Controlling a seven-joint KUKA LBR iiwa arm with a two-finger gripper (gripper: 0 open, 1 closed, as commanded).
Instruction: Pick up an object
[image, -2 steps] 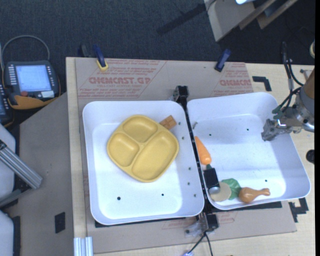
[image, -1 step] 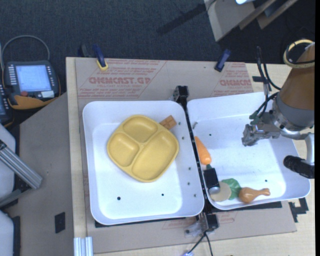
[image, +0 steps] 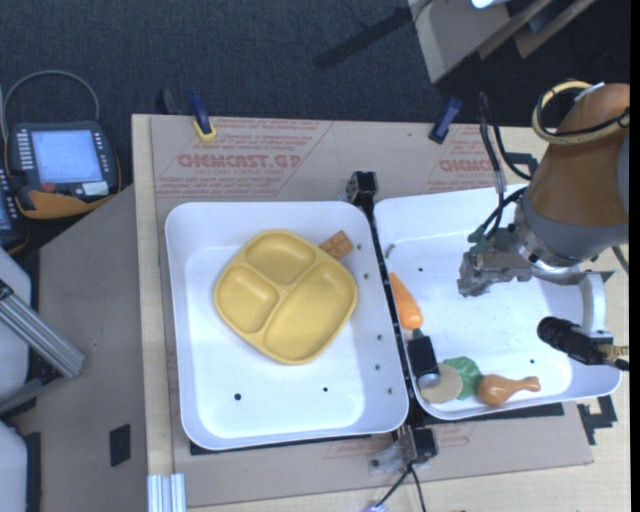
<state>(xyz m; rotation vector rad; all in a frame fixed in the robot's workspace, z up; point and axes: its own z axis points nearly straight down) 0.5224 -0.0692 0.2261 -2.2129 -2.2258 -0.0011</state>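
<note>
Overhead, gripper hangs above right bin, jaw state unclear, probably lining up on carrot or drumstick.

This is a robotics lab or test cell, not a home. An industrial arm, grey with an orange band, reaches over a tabletop covered by a cardboard sheet printed "CHEMCAST" and held down with blue clamps. Two shallow white bins sit side by side, joined by black brackets. A teach pendant with a lit screen and coiled cable lies on the dark carpet at the left, beside aluminium framing.
</note>
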